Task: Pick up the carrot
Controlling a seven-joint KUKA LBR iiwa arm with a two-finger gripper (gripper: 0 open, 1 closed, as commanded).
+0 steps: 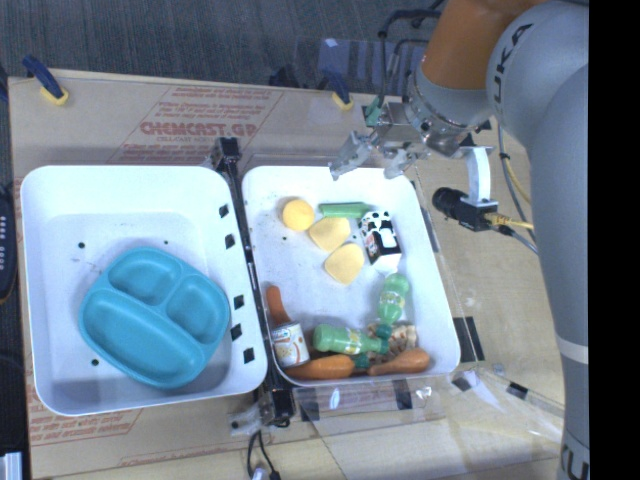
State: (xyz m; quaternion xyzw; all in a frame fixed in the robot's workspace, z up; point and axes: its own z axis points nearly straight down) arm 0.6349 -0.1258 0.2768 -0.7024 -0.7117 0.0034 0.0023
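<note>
Two orange carrots lie along the near wall of the right bin [436, 268]: one carrot [322, 369] at the near left, the other carrot [402, 362] to its right. A green bottle and a small jar crowd against them. My gripper [370, 160] hangs over the bin's far rim, well away from the carrots. It is open, and nothing sits between its fingers [345, 157].
The right bin also holds a yellow ball [297, 213], two yellow wedges [337, 248], a black-and-white carton [380, 236], green bottles [392, 298] and a red-necked sauce bottle [282, 328]. A blue divided plate [152, 313] lies in the left bin [60, 193].
</note>
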